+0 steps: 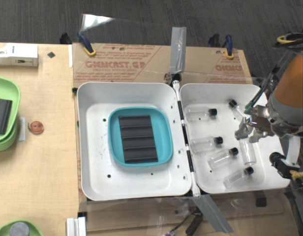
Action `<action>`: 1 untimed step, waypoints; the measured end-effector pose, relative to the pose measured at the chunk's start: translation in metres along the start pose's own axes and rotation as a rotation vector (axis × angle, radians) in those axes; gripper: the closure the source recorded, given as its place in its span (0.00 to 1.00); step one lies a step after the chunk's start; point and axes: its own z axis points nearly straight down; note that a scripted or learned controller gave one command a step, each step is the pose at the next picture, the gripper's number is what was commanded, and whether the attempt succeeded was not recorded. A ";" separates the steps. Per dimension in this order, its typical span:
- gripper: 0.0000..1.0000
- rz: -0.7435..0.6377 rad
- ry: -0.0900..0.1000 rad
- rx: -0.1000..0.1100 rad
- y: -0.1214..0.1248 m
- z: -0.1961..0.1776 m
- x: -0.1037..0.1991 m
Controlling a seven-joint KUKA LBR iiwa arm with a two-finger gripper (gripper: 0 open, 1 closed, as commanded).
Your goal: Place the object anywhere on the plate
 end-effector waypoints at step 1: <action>1.00 -0.184 0.001 0.001 -0.027 0.024 0.027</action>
